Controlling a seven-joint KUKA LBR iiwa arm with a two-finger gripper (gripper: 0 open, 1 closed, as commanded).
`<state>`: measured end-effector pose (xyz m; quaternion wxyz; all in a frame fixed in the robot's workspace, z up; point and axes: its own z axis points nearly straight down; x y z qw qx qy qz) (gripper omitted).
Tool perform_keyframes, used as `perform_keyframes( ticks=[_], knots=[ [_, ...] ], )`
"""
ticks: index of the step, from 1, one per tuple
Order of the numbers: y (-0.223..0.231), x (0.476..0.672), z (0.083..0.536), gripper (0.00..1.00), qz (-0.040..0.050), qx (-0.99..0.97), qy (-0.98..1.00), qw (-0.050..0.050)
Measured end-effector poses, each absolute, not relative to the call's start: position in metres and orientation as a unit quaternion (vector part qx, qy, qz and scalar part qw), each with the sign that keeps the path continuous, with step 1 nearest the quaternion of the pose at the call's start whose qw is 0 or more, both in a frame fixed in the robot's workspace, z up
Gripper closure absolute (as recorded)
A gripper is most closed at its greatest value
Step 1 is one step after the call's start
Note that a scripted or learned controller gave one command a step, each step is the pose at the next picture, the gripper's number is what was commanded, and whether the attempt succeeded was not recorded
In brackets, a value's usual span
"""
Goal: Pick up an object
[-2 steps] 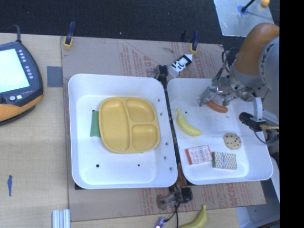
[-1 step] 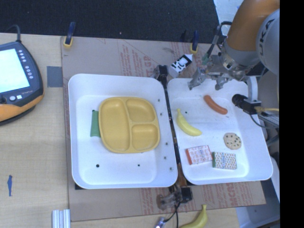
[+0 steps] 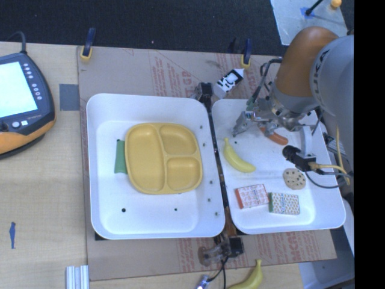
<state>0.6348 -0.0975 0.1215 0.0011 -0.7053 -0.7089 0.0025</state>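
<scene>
Upper right of frame: arm low over right bin (image 3: 337, 218), nothing lifted yet.
Gripper (image 3: 248, 120) sits at the bin's upper left part, jaws spread fairly wide, nothing between them. Candidate objects all lie on the bin floor: banana (image 3: 238, 159) just below the gripper, orange piece (image 3: 278, 139) near the wrist, cookie (image 3: 293, 178), two small packets (image 3: 251, 195) (image 3: 284, 203) lower down. Yellow tray (image 3: 163, 158) lies in left bin (image 3: 99, 161). Judgement: approach stage only; grasp and lift remain.
</scene>
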Motion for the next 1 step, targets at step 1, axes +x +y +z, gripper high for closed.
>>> perform_keyframes(
  ticks=[1],
  knots=[
    [-0.1258, 0.6565, 0.1551, 0.00, 0.0006, -0.707, -0.708, 0.001]
  ],
)
